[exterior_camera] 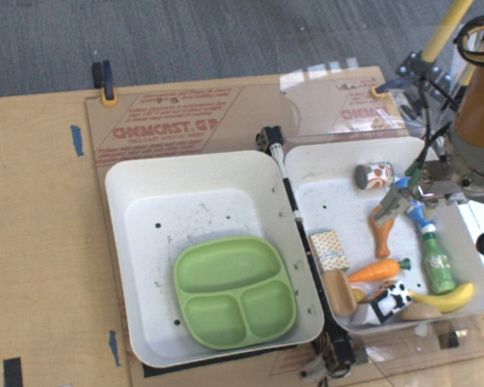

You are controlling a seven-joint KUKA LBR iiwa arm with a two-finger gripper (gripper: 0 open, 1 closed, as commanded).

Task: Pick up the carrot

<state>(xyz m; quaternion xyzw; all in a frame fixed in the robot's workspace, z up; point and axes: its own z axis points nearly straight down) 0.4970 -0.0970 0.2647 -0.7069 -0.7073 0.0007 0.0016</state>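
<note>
Right bin (475, 245), near wall: yellow banana (443, 299), a small black-and-white toy (392, 300) and a tan block (338, 291) crowd the near edge. Carrot (376, 271): orange, tapered, green stub at its right end, lying flat across the bin just beyond the block and toy, with a patterned packet (329, 250) to its left and a green bottle (438, 262) upright-looking to its right. Bare white floor lies beyond the carrot toward the far wall. An orange curved piece (384, 232) sits farther in, a small can (373, 175) near the far wall. Gripper (404, 200) hangs over the bin's right middle, well apart from the carrot; whether the jaws are wide or narrow cannot be told. Left bin (135, 242): a green divided plate (233, 290) fills its near half.
</note>
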